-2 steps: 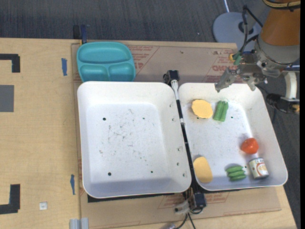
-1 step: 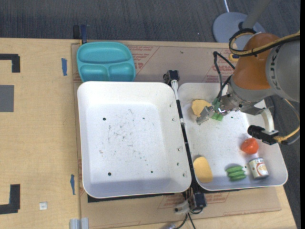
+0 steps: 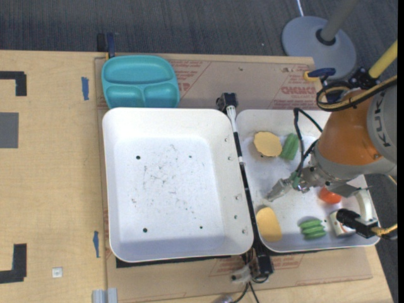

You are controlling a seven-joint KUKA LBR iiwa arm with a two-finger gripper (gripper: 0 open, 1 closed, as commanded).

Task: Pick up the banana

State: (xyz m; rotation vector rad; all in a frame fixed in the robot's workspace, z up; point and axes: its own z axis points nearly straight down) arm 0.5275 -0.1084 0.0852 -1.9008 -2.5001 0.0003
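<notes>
Rightward, arm (image 3: 353,137) hiding part of right bin (image 3: 278,242), gripper (image 3: 278,190) at bin centre, fingers slightly parted, gripping nothing, banana (image 3: 268,223) just below it at bin's lower left, orange item (image 3: 329,197) half-hidden under wrist.

matt white plastic bins (image 3: 126,169), glossy teal plastic tray (image 3: 140,81)

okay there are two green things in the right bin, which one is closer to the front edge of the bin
The ridged green piece near the bin's front rim, lying crosswise below the gripper. The other, smoother green piece lies farther back, next to a round yellow item.
</notes>
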